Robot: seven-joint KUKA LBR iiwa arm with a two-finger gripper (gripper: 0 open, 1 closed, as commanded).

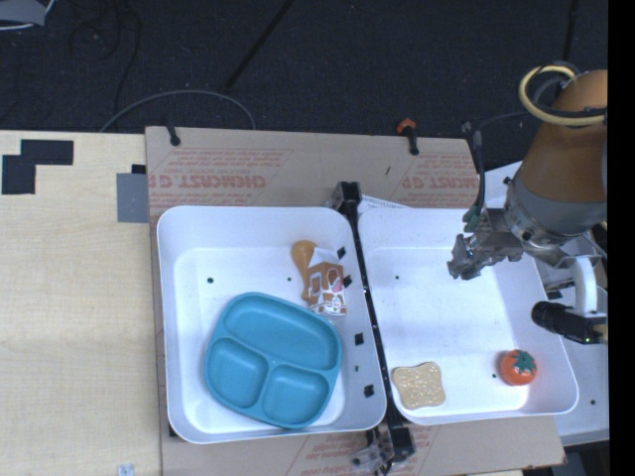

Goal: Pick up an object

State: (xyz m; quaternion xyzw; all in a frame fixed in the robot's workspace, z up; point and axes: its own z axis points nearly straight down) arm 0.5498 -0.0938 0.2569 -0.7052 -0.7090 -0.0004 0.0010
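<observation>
My gripper (464, 263) hangs over the upper middle of the right bin (437, 236), with nothing visible between its fingers. In that bin's front part lie a tan slice of toast (419, 385) and an orange tomato-like toy with a green top (517, 367). The left bin (184, 296) holds a blue divided plate (273, 358), a brown drumstick-shaped toy (303, 256) and a small printed carton (325, 291) near the divider.
A black divider (362, 305) runs between the two bins. Cardboard (278, 172) lies under the bins, with a pale wooden bench surface (69, 315) at the left. The arm's orange band and grey wrist (561, 167) stand over the right bin's far right side.
</observation>
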